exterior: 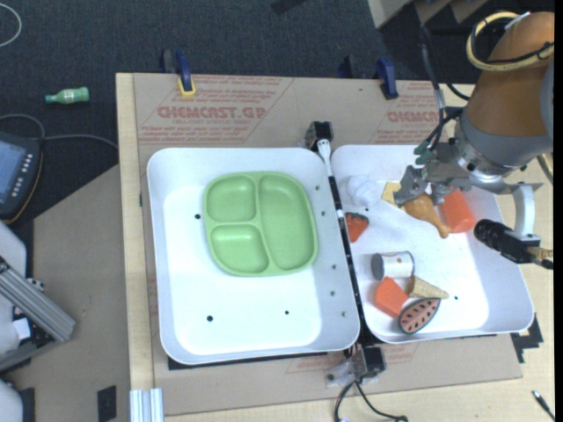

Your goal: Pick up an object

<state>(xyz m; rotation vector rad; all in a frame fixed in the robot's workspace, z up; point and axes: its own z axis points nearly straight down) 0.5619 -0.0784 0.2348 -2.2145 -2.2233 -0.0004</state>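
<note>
I see the hand (420, 185) at the right of the frame, low over the upper part of the right bin (506, 310), and I cannot tell from here how it is set or whether it grips anything. Just below and to its right a tan, bread-like piece (437, 218) lies on the bin floor, touching an orange block (457, 211) beside it. A small yellow bit (390, 192) sits just left of the hand, with a pale white thing (360, 187) further left near the divider. Lower down I make out a small orange piece (355, 227) against the bin's left wall, then a can on its side (392, 264), a cone (431, 289), another orange block (391, 296) and a dark red seeded slice (419, 315) clustered near the bottom. The left bin (180, 310) holds a green divided plate (261, 222) in its upper half. Both bins rest on the brown board surface (141, 121).
</note>
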